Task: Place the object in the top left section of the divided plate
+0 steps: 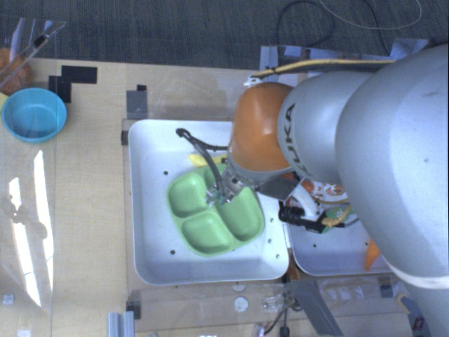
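Observation:
A light green divided plate [210,213] with three sections lies in the left white bin [151,209]. My gripper [216,197] hangs over the middle of the plate, where the dividers meet, at the right edge of the plate's top left section [186,194]. A small yellow object [198,160] lies on the bin floor just behind the plate's far rim, partly hidden by the gripper's dark stem. Nothing can be made out at the gripper's tip.
The grey arm with its orange band [259,135] covers most of the right bin [330,258], where orange and white items [335,216] peek out beneath it. A blue bowl [34,114] sits on the bench at far left.

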You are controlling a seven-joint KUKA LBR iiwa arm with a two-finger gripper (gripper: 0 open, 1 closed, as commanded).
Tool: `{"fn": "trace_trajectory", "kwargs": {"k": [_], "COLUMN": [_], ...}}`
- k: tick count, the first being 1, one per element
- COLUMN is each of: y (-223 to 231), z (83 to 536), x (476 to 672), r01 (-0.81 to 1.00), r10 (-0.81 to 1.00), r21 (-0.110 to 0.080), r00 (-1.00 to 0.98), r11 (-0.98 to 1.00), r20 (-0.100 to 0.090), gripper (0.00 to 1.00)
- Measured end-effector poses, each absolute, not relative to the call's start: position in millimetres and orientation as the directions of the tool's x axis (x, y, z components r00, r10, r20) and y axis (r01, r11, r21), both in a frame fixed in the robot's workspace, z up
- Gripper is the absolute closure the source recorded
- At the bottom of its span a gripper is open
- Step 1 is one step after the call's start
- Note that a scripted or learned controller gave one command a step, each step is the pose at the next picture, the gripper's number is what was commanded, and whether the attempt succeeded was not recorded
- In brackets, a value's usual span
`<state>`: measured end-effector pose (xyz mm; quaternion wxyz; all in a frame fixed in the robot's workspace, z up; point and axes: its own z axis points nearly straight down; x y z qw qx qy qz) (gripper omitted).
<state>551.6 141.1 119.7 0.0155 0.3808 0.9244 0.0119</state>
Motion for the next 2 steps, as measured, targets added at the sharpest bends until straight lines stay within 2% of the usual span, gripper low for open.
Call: {"fn": "trace_trajectory", "kwargs": {"k": [2], "y": [142.6], "z": [143.8], "x": [557.3], "r01": [0.702], "r10": [0.704], "r21": [0.050], "r00": [-0.710], "r11": [0.710], "r20": [-0.027], "gripper": [1.00]}}
